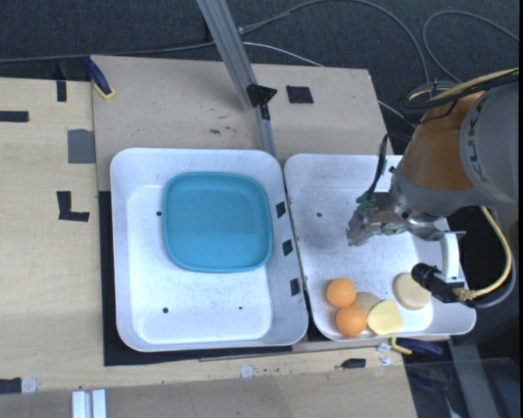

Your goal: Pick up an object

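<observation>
My gripper (359,230) hangs over the middle of the right bin (322,190), reaching in from the right, with nothing visible between its fingers. Below it, near the bin's front edge, lie two orange balls (340,293) (350,320), a pale yellow piece (384,318) and a beige round piece (410,291). The gripper is above and apart from this cluster. A blue square plate (216,220) rests in the left bin (131,259).
A slanted metal pole (235,50) crosses the back of the bench toward the gap between the bins. Cables (497,268) loop at the right of the arm. Tape marks dot the wooden bench on the left.
</observation>
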`<state>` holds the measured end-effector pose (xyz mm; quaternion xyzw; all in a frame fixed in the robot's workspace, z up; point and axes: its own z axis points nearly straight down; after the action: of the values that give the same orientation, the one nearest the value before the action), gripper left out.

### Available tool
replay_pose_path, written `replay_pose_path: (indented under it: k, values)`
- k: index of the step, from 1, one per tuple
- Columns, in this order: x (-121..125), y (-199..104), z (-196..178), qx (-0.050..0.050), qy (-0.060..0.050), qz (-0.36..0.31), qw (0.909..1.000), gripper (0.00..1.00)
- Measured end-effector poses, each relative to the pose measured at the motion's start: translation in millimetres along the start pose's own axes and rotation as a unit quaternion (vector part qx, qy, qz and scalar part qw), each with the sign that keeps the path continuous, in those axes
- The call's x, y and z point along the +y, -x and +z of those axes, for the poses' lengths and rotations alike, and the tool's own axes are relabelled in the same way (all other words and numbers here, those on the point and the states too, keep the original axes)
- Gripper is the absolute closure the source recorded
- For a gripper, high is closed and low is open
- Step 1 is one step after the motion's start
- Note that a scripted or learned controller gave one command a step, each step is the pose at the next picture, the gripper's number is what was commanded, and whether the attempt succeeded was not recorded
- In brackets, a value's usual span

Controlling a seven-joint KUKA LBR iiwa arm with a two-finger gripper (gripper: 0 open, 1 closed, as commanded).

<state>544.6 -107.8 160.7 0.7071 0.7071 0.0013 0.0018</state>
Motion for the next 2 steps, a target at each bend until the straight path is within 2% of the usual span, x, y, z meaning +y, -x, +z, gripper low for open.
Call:
replay_pose_path:
  k: [1, 2]
  values:
    - [3, 0, -62, 0.0, 0.0, 0.0, 1.0, 1.0]
    - [4, 0, -99, 0.0, -0.001, 0.0, 1.0, 1.0]
